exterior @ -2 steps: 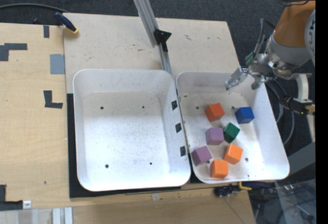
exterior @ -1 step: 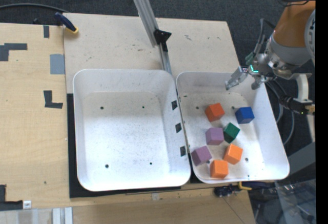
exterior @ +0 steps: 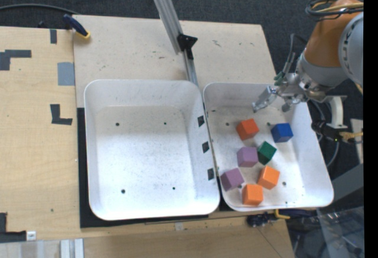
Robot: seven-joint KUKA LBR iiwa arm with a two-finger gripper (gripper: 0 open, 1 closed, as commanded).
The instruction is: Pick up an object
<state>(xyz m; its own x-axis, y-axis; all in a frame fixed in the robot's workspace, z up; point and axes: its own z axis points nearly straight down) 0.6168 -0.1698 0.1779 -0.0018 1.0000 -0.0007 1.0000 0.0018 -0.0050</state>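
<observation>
The right bin (exterior: 313,189) holds several small cubes: an orange-red one (exterior: 247,129), a blue one (exterior: 282,132), a green one (exterior: 267,151), two purple ones (exterior: 247,156) (exterior: 231,179) and two orange ones (exterior: 269,177) (exterior: 253,194). My gripper (exterior: 273,98) hangs over the bin's far right part, above and behind the orange-red and blue cubes. Its fingers stand apart with nothing between them. The grey arm with its orange band (exterior: 331,38) comes in from the right.
The left bin (exterior: 97,133) lies beside the right one, with a shared rim down the middle. A slanted metal rail (exterior: 168,12) runs from the top down to the bins' junction. Cables hang by the arm at the right.
</observation>
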